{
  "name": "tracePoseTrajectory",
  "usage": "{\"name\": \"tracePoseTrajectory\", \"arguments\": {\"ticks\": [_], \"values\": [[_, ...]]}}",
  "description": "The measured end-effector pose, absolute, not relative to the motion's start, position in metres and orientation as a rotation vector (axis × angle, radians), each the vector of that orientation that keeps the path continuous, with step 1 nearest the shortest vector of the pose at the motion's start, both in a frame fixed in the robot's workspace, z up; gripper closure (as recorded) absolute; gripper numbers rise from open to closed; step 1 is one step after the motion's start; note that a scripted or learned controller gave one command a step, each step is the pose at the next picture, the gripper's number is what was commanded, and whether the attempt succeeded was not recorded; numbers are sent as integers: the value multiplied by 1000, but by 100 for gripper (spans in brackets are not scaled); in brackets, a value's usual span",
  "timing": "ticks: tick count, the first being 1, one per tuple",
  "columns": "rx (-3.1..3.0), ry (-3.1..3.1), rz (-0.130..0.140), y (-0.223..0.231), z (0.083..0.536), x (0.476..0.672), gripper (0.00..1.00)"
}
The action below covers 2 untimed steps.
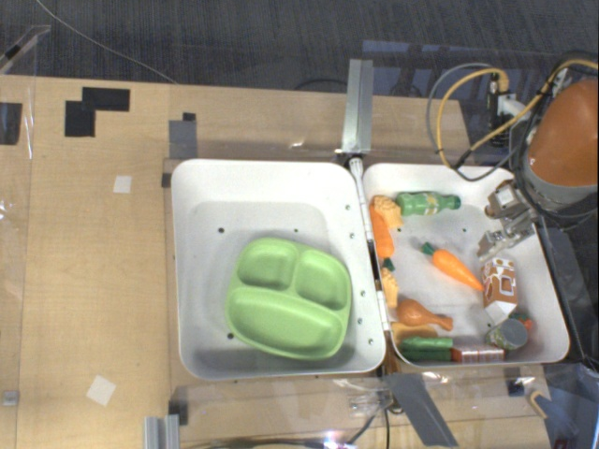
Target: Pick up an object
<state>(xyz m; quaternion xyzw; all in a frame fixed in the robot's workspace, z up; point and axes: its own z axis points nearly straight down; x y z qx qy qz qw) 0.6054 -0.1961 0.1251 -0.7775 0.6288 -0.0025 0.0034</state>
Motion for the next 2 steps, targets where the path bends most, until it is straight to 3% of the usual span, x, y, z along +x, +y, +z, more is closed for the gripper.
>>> {"name": "tracePoseTrajectory", "arguments": {"ticks": [1, 2], "values": [[-2493, 1902, -8, -196, 114, 592, 100], [-2520, 1861, -21, -154, 300, 579, 100]]}}
